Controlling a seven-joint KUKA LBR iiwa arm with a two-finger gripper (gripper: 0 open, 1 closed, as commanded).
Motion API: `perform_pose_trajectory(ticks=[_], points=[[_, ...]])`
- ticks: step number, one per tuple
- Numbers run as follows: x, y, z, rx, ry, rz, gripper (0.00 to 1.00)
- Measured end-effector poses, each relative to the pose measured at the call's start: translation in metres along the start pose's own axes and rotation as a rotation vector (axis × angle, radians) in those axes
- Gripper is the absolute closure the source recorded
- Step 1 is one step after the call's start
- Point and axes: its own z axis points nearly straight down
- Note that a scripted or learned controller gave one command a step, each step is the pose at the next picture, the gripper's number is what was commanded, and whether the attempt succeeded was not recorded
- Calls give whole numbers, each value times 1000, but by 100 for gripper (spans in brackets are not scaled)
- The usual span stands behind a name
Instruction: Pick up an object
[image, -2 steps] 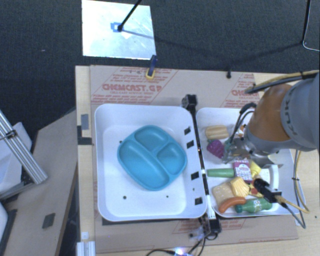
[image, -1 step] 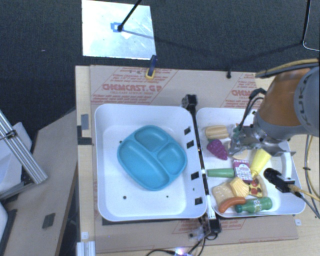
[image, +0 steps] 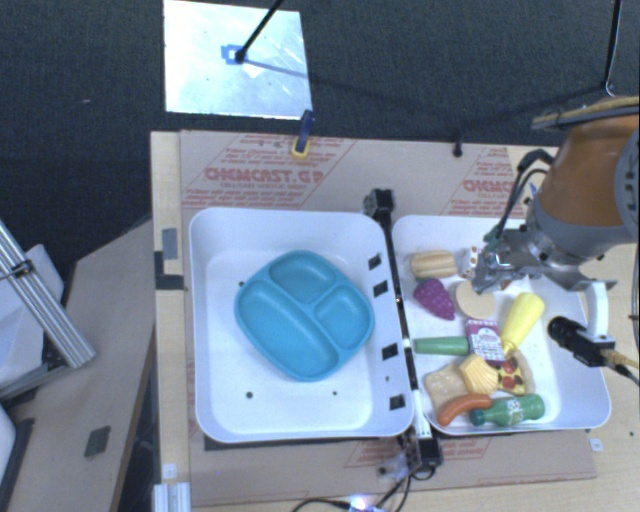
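Two shallow white bins sit side by side on a cardboard-covered bench, seen from above at a slant. Nearest the camera, along the front edge of the right bin (image: 598, 400), lie a toy sausage (image: 462, 407) and a green toy bottle (image: 510, 409), touching end to end. Just behind them sits a cluster of small play foods: a pale cracker-like piece (image: 443, 381), a yellow wedge (image: 479, 375) and a pizza slice (image: 514, 374). Farther back come a green cucumber-like stick (image: 441, 346), a small pink carton (image: 486, 340) and a yellow squeeze bottle (image: 522, 319) leaning across the carton. Behind those lie a purple bunch of grapes (image: 434, 298), a pale round disc (image: 476, 301) and a tan bread roll (image: 433, 264). The gripper (image: 487, 271) hangs low over the back of this bin, just above the disc and just right of the bread roll; nothing is seen between its fingers, and whether they are apart or together cannot be told, because the metal parts blur together. The grey and orange arm (image: 592, 190) hides the bin's far right corner and is cut off by the frame. The left bin (image: 215, 330) holds a blue divided plate (image: 304, 314), lying flat near its middle.
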Motion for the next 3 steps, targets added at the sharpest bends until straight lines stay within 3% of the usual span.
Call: perform_pose_trajectory(ticks=[1,3], points=[[9,47,6,1,0,-1,100],[6,69,4,3,0,3,100]])
